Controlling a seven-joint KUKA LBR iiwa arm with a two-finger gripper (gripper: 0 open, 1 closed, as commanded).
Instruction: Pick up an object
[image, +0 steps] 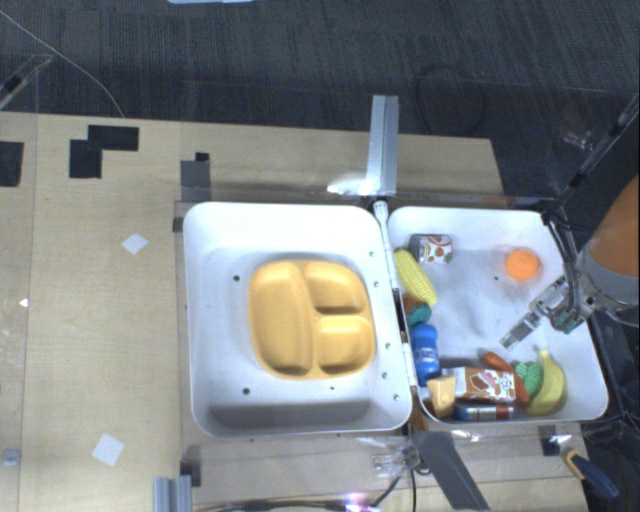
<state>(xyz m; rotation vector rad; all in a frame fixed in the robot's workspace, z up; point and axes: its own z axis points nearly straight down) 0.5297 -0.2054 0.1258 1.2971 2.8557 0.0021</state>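
Fingers (532, 318) hover over right bin (470, 290); orange ball (521, 264) near.

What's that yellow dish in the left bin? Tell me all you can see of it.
The yellow tray looks like smooth plastic, with rounded corners and three hollows: one long one at the left, two smaller ones at the right. It lies flat, right way up, near the middle of the left bin, alone, touching just the bin's floor.

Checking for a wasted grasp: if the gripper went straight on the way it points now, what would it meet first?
The gripper slants down toward the view's lower left. On that line it would likely meet bare floor of the right bin first, short of the blue bottle and snack packet. Depth is unclear from above.
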